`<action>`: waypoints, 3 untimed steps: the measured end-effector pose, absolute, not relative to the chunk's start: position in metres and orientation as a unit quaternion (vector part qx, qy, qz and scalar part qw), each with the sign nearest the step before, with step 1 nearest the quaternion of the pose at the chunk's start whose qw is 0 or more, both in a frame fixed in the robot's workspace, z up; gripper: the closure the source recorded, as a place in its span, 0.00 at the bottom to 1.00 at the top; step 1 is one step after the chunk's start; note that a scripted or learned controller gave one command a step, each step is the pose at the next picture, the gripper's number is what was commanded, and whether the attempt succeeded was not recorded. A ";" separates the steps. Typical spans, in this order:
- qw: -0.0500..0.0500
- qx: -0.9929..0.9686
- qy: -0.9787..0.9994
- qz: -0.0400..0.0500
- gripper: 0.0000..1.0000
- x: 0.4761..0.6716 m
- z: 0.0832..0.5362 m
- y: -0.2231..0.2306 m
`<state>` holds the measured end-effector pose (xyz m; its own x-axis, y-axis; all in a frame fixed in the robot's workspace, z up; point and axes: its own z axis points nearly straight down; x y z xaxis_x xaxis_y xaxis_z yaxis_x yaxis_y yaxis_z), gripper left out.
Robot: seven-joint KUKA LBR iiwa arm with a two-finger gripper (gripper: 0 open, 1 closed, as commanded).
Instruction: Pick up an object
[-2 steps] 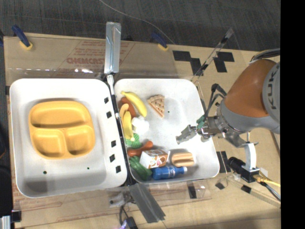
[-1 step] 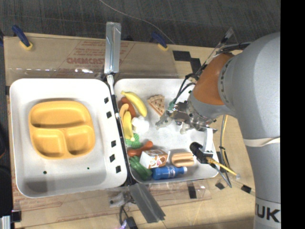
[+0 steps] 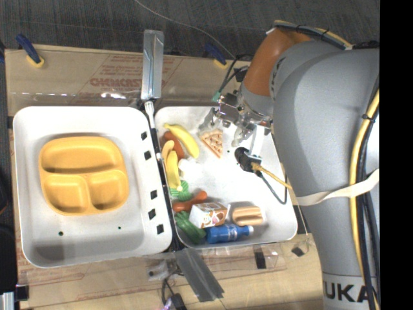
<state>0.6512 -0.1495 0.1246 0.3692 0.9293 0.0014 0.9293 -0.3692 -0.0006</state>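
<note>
Right bin [image 3: 277, 221], waffle [image 3: 213, 142] just below tool [image 3: 227, 123]

I view the bench through one fixed camera, mounted above it and tilted downward at a slant. Both white bins fall within the frame: the left bin [image 3: 26, 173] sits toward the left edge, the right bin [image 3: 277, 218] near the centre. The grey arm [image 3: 322, 128] enters from the right side and, being nearer the lens, bulks large against the bins. Dark floor [image 3: 77, 5] fills the top strip, so I face the far side of the bench. The near edge of the bench [image 3: 284, 289] runs along the bottom.
</note>
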 end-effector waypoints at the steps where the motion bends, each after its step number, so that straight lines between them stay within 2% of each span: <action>1: -0.001 -0.790 -0.613 0.000 0.00 0.658 0.126 -0.179; 2: 0.002 -0.721 -0.693 0.000 0.00 0.632 0.092 -0.157; 3: 0.003 -0.719 -0.695 0.000 1.00 0.633 0.102 -0.155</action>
<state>0.6328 -0.1553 0.1025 0.0334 0.9994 0.0031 0.9994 -0.0333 -0.0045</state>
